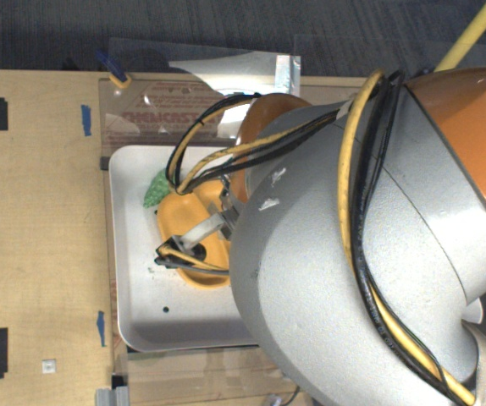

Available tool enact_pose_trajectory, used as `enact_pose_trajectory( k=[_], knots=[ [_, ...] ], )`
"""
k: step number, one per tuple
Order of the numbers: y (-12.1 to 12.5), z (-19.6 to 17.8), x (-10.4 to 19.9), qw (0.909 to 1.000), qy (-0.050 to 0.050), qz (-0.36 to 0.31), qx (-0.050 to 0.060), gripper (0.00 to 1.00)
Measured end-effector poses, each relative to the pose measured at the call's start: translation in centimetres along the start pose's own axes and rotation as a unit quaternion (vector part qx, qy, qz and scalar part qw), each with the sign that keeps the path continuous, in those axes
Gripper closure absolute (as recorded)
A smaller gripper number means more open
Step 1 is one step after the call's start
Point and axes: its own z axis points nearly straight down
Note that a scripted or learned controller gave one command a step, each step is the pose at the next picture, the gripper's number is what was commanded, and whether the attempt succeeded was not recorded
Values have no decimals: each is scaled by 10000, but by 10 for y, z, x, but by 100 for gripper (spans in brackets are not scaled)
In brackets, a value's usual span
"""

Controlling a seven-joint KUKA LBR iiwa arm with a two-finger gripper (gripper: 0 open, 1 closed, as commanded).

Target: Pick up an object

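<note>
A yellow-orange rounded object [185, 216] lies in the left white bin [133, 252], about at its middle. A green leafy-looking object [155, 190] sits just beyond it at its upper left, touching or nearly touching it. My gripper [216, 220] reaches down over the yellow-orange object from the right. The bulky grey arm [336, 252] hides most of the gripper and the right part of the object. Whether anything is held cannot be made out.
The arm with its orange band [472, 134] covers the right half of the view, including the second bin. A small dark speck [166, 309] lies on the bin floor near the front. Bare bench [40, 227] lies to the left of the bin.
</note>
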Motion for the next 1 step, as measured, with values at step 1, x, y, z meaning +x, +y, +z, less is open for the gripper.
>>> enact_pose_trajectory(
  k=[1],
  knots=[
    [39,23,29,9939,49,1098,63,0]
  ],
)
